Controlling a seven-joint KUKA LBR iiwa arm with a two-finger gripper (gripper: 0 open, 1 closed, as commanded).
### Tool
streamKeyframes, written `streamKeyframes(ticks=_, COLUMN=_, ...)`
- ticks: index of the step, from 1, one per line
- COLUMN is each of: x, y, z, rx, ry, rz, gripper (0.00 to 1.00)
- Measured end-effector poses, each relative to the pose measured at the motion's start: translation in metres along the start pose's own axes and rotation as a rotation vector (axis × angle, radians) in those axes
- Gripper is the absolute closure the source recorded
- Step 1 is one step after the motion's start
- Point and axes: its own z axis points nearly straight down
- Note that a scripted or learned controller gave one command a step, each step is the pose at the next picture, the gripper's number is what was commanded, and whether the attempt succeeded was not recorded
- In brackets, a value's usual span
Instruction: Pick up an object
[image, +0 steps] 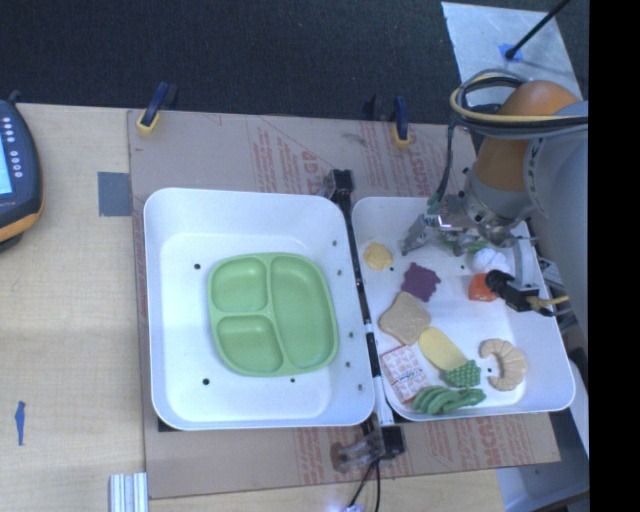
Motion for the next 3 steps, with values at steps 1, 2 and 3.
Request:
streamKeyframes(ticks=1, x=-0.013, y=0.004, z=-0.003, rx=0.002, ry=0.001, rz=-0.001, gripper=0.0)
streamKeyframes(ticks=2, x=0.029, y=0.004, z=-0.064, rx=-0.001, ry=0.003, rz=-0.005, gripper=0.0)
streamKeyframes(ticks=3, x=0.026, y=-0.046, z=0.005, rx=0.014, ry=0.004, rz=-0.001, gripper=0.0)
